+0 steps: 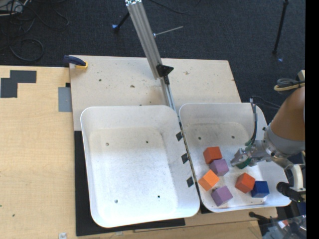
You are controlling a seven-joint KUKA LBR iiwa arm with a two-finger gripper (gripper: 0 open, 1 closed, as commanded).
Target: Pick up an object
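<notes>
1. Leftward first: the left bin (99, 128) has nothing for me, so a drift that way would cost me the whole try.

2. Moving across, the right bin (219, 114) holds every candidate, crowded into its near half. The orange cube (209, 179) lies furthest left, near the divider. Above it sits the red-orange cube (212, 154), touching or nearly touching the upper purple cube (220, 167). The lower purple cube (221, 195) lies just below and right of the orange one.

3. Crowding is the hazard here. If I come down between neighbours, I judge that I could nudge one aside, or land on an edge and tip a cube instead of gripping it.

4. My gripper (242, 158) hovers low over the bin, just right of the upper purple cube and above the red cube (244, 182). I cannot tell how it is set, and I see no cube held in it.

5. Furthest right, the blue cube (259, 188) touches the red cube and lies near the bin's wall. Reaching for it risks striking that wall, and its red neighbour could block me on the other side.

6. Any slanted approach from my side could also sweep cubes toward the divider rather than lift one.
</notes>
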